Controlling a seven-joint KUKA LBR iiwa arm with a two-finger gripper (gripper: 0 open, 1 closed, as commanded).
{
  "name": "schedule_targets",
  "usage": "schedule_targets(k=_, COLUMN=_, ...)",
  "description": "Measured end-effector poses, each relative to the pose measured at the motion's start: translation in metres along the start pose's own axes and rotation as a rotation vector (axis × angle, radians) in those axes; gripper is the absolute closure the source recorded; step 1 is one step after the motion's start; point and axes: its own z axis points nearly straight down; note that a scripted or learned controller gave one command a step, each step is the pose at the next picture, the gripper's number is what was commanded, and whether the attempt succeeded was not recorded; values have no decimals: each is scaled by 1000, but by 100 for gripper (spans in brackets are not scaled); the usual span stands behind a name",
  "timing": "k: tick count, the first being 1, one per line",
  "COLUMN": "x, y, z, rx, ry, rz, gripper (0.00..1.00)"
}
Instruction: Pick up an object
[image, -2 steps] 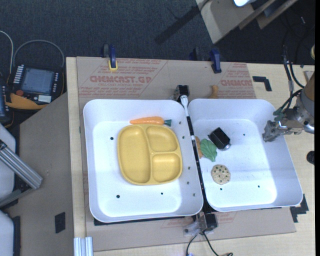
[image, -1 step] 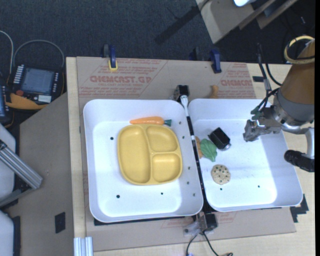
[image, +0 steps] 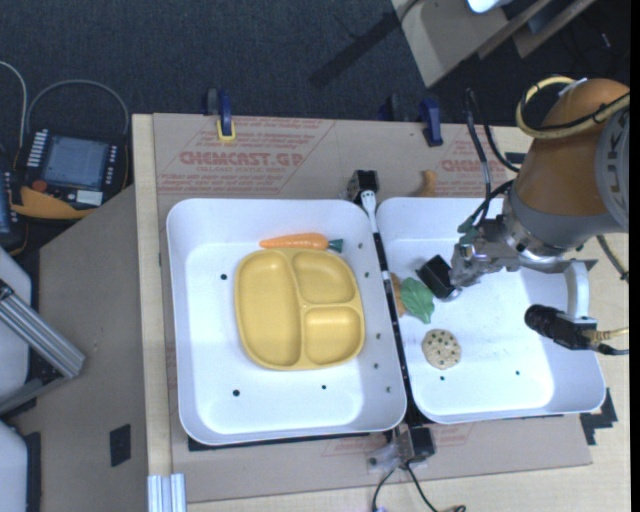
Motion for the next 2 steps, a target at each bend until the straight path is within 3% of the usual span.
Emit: schedule_targets(k=2, x=121, y=12, z=-17, rx=-4, ry=-1, rz=-1, gripper=100)
